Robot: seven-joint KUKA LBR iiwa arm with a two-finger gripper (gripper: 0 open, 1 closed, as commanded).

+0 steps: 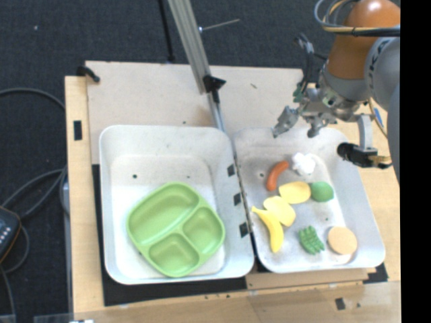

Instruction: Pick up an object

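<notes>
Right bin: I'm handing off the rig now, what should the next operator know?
Gripper: jaws open, holding nothing, above the right bin's far edge.
In that bin: sausage, white piece, potato, lime, banana, a yellow piece beside it, green ridged piece, round tan piece.
Left bin: green tray.
Done: nothing picked.
Left: descend, grasp one item, lift.

Right frame edge cuts off the arm
</notes>
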